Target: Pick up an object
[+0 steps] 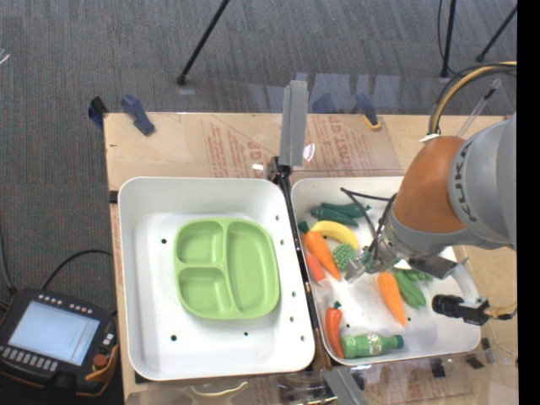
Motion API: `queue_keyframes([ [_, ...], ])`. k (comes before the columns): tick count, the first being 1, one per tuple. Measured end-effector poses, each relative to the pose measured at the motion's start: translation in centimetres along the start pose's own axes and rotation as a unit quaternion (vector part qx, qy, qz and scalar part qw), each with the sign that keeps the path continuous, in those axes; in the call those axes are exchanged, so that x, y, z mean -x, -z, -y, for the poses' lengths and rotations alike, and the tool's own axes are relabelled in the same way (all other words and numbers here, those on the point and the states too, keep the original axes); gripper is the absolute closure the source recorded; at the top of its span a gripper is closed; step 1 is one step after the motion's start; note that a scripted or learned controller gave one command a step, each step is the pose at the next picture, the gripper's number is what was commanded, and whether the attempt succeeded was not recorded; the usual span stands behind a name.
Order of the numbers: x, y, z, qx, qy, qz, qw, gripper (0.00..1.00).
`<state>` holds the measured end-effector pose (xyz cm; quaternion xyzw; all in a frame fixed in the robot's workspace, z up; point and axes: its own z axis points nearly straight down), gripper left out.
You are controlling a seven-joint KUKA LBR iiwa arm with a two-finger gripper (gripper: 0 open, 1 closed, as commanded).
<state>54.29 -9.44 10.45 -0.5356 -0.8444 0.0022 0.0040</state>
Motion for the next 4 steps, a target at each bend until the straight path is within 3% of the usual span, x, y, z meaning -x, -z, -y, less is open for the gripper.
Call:
queue_keyframes([
  [1, -0.1, 0.0, 0.0, 0.000, 0.000, 0.000, 1.0000, 0.00],
  [2, 1.6, -1.8, -3.2, 0.002, -0.006, 0.001, 1.0000, 0.00],
  [3, 1.5, -0.9, -3.3, 0.001, -0.002, 0.001, 1.0000, 1.00],
  [4, -2.3, 14.8, -11.6, 0.009, -0.018, 0.005, 0.9998, 1.00],
])
